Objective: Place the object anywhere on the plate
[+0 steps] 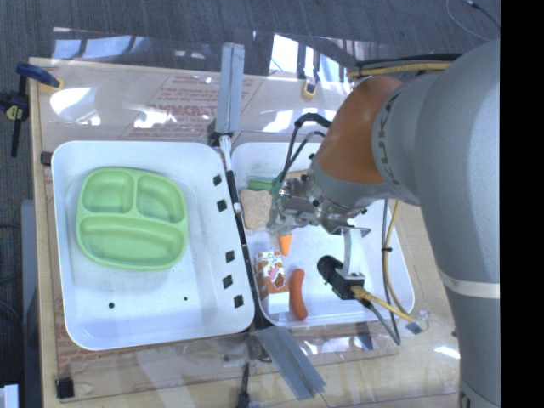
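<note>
A green divided plate (pixel 132 218) lies in the left white bin (pixel 102 321). My gripper (pixel 286 224) is low over the middle of the right bin (pixel 399 270), reaching in from the right. A small orange carrot-like piece (pixel 286 244) sits right at the gripper's tip, its upper end hidden by the gripper. Whether it is held or lying on the bin floor is unclear.
In the right bin, a reddish sausage (pixel 297 294) and a small printed packet (pixel 270 270) lie near the front left. A tan bread slice (pixel 252 207) and a green item (pixel 260 184) lie toward the back left. A ridge with black tabs (pixel 229 228) separates the bins.
</note>
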`<state>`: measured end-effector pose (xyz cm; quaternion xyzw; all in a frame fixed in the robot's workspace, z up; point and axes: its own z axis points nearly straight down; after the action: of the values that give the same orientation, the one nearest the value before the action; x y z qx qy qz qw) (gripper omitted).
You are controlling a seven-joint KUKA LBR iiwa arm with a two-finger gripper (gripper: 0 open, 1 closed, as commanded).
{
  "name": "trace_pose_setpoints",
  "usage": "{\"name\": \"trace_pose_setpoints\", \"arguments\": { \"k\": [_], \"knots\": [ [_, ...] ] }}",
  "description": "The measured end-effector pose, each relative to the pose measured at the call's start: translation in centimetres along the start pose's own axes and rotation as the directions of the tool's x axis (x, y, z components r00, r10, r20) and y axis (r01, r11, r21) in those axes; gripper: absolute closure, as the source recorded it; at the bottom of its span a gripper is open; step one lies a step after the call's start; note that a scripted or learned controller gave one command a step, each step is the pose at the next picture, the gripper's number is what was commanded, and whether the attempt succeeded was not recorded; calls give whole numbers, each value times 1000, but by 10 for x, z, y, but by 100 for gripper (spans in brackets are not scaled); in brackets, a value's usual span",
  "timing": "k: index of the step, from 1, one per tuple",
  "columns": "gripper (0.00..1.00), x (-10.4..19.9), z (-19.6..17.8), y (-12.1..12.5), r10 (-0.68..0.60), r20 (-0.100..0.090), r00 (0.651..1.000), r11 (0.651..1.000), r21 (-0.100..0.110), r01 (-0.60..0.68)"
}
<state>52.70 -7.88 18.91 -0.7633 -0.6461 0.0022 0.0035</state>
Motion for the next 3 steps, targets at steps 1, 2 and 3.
{"name": "trace_pose_setpoints", "arguments": {
  "k": [1, 2, 3],
  "knots": [
    [100, 64, 1, -34, 211, 2, 977, 977, 2, -211],
    [100, 28, -155, 15, 110, 1, 994, 994, -7, -110],
    [100, 112, -229, 38, 160, 2, 987, 987, -5, -160]
  ]
}}
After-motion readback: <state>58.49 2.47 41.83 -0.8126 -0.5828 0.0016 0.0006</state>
